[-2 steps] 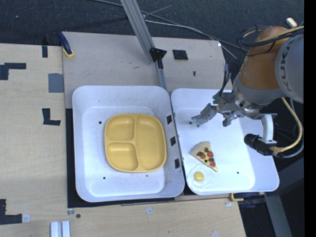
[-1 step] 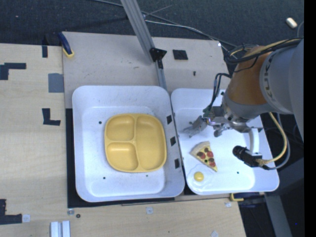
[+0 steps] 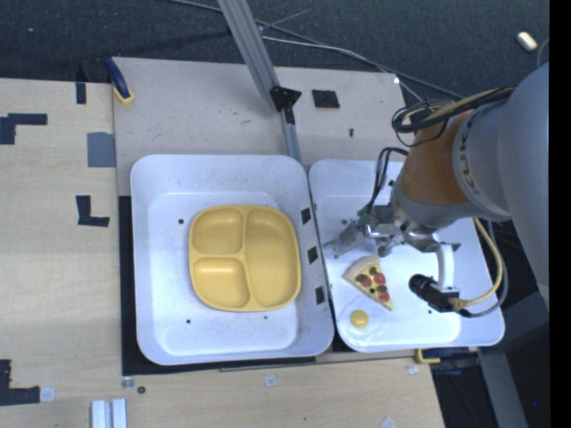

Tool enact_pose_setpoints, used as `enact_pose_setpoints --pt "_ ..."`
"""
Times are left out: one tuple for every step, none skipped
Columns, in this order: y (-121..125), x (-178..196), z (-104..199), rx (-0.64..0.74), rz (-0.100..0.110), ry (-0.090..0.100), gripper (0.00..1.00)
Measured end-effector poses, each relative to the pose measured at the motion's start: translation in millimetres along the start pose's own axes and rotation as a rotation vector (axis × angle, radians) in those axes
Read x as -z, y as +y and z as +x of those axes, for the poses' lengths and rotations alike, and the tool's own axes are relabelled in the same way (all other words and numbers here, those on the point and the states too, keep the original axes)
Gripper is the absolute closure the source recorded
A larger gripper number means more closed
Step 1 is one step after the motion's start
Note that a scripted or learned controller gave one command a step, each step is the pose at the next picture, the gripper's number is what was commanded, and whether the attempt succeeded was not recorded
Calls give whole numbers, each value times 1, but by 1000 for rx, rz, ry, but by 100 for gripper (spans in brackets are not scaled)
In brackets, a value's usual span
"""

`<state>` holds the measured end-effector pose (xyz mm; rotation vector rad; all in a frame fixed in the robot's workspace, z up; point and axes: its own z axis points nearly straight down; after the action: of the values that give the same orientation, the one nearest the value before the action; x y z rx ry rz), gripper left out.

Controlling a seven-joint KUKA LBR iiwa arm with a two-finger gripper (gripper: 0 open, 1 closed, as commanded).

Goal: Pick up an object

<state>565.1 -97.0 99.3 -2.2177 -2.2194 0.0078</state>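
Note:
A toy pizza slice [image 3: 373, 281] with red toppings lies in the right bin [image 3: 473, 324], near its front left. A small yellow round piece [image 3: 359, 319] sits just in front of it. My gripper [image 3: 361, 245] hangs over the left half of the right bin, right behind the pizza slice's crust. Its fingers [image 3: 343, 240] stand spread apart, so it is open with nothing between them. A yellow three-compartment plate [image 3: 244, 258] rests in the middle of the left bin [image 3: 161, 185].
The grey arm with its orange band [image 3: 428, 163] comes in from the right over the right bin's back half. A metal pole [image 3: 254, 47] slants down to the ridge between the bins. A black cable connector [image 3: 426, 291] hangs over the right bin's floor.

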Motion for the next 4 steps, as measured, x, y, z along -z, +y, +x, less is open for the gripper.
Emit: enact_pose_setpoints --pt "1 12 1 2 -3 2 100" --pt "-7 58 4 1 -8 1 100" --pt "-5 121 2 0 -10 0 100" --pt "-5 150 2 0 -8 1 100"
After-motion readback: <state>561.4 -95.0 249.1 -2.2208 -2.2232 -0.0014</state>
